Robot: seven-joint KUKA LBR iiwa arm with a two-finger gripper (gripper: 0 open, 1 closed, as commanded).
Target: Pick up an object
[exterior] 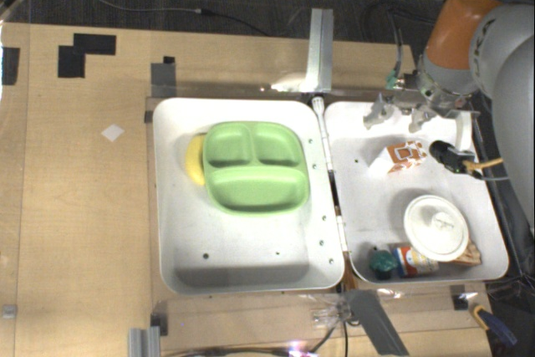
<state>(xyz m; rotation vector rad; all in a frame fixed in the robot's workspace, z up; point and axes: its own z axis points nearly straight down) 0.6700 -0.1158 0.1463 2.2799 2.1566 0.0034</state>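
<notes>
My gripper [394, 118] hangs over the far edge of the right bin [368, 205], its two fingers spread apart with nothing between them. Just in front of it lies a small orange and white packet [405, 155]. Nearer the front sits a white round bowl [435, 225] on top of a brown item [473, 253]. A small bottle [411, 261] lies on its side beside a teal piece [384, 262] at the front wall.
The left bin [180, 238] holds a green divided plate [254, 166] with a yellow object [194, 160] partly tucked under its left side. A metal post [320, 50] stands behind the divider between the bins. The arm [493, 54] fills the right edge.
</notes>
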